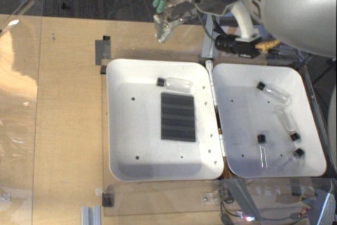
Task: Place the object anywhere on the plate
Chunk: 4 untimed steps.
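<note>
Lying beside ribbed dark plate point(178, 116): clear black-capped vial point(174, 82); metal jaws' state unclear, raised behind left bin point(118, 113).

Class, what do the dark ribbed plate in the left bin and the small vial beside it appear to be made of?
Plate: likely matte black plastic or rubber, as it reflects little light and has moulded ridges. Vial: clear glass or plastic, see-through body with a black cap.

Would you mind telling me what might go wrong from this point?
1. The vial lies on its side just beyond the dark plate, touching or nearly touching its far edge; clear and round, it may roll if nudged.
2. The gripper hangs above the bench beyond the left bin, so the descent could miss the slim vial.
</note>
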Motion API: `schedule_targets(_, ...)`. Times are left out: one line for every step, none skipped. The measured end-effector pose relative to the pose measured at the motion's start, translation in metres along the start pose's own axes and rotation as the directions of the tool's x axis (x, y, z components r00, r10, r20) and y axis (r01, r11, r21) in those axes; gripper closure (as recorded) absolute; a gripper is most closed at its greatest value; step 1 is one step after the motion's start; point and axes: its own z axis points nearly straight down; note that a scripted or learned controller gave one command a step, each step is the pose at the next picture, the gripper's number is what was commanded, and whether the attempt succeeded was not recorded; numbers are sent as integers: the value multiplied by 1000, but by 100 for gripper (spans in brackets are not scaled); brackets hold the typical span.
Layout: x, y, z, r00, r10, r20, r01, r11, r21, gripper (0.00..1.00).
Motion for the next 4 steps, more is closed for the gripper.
schedule_targets(12,23,45,965,263,1,-263,965,10,100)
schedule_targets(13,-19,207,993,-120,-4,120,993,8,100)
schedule_targets(4,29,229,1000,-3,-3,3,1000,7,100)
schedule_targets(-9,58,183,976,216,0,-216,976,5,100)
